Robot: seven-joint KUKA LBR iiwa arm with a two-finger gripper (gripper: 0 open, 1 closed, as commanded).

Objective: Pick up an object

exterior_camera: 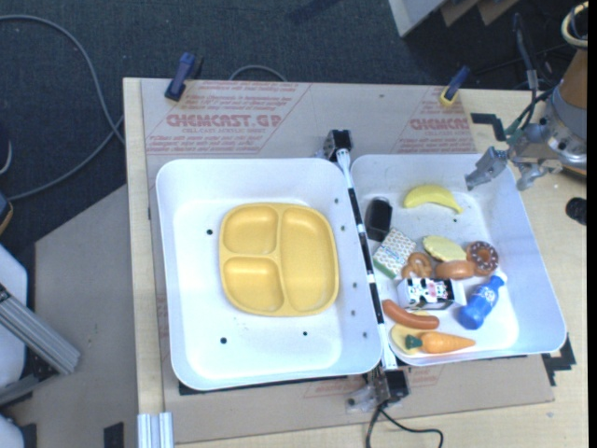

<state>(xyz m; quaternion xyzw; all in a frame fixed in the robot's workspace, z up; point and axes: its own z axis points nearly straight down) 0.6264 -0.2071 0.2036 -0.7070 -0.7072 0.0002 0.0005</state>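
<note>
Approach step judged to be in hand — nothing is held. The gripper (504, 168) is seen at the far right corner of the right bin (539, 278), fingers spread apart with nothing between them. A descent over one item is called for next; the banana (432, 197) lies nearest, yellow, curved, lying flat and apart from the crowded pile of toy food — carrot (442, 343), blue bottle (479, 304) — toward the near edge.

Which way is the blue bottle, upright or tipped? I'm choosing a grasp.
Tipped. The blue bottle lies on its side in the right bin, cap toward the donut.
</note>
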